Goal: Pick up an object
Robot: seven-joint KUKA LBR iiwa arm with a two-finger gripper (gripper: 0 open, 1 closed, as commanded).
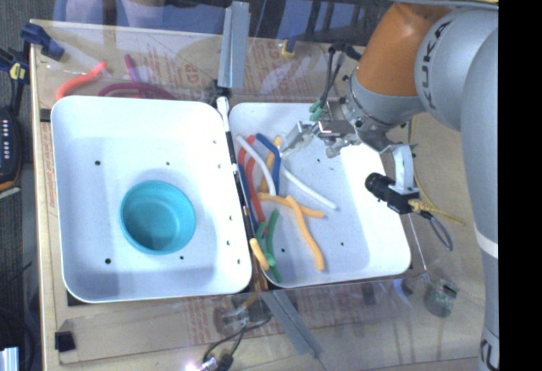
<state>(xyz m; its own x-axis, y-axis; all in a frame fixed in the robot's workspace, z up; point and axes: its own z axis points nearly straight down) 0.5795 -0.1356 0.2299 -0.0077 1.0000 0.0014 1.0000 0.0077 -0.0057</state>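
Note:
The right bin (381,252) holds a loose pile of several bendy strips along its left side: a blue strip (269,151), a red strip (249,171), a white strip (310,192), an orange strip (292,205), a yellow-orange strip (312,247) and a green strip (270,237). My gripper (309,146) hangs over the upper middle of this bin, just right of the blue strip's top end. Its two metal fingers stand apart, open, with nothing between them.
The left bin (76,191) holds a teal bowl (158,215) at its middle. Behind that bin a red tube (79,82) and a pink loop (135,91) lie on the bench. A grey metal post (233,43) rises between the bins at the back.

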